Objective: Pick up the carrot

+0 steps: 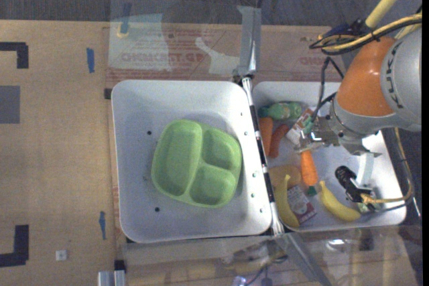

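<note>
Beside the carrot point(308, 169) lie two bananas point(337, 205) and a packet point(299, 203).

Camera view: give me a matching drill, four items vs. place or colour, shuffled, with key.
Items:
1. plate
2. carrot
3. banana
4. gripper

Descriptions:
A. yellow, near the right bin's front edge
B. green, divided, in the left bin
C. just above the carrot's top end
D. orange, upright in the middle of the right bin

Pairs: 1-B, 2-D, 3-A, 4-C
</note>
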You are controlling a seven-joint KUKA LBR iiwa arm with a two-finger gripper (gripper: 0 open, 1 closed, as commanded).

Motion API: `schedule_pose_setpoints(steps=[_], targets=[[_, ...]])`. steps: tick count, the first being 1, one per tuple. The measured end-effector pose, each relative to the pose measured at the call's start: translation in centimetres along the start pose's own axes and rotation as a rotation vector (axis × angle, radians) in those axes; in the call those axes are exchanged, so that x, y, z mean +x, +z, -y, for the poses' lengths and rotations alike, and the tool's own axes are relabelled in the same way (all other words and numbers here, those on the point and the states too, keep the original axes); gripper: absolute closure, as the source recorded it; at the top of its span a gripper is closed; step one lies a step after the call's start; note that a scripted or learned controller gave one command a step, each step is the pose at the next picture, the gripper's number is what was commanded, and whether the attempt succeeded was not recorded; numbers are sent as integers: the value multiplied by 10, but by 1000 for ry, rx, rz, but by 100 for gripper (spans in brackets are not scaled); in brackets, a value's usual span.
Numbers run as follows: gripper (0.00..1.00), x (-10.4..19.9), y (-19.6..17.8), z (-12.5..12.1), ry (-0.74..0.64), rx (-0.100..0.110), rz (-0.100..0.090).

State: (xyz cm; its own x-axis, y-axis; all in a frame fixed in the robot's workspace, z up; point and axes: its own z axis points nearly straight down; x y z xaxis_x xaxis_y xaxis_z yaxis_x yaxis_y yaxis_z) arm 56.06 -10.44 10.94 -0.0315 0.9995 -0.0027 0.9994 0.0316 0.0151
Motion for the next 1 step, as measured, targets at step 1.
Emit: schedule_pose_setpoints(steps=[1], targets=[[100,26,-76,66,69,17,-3]])
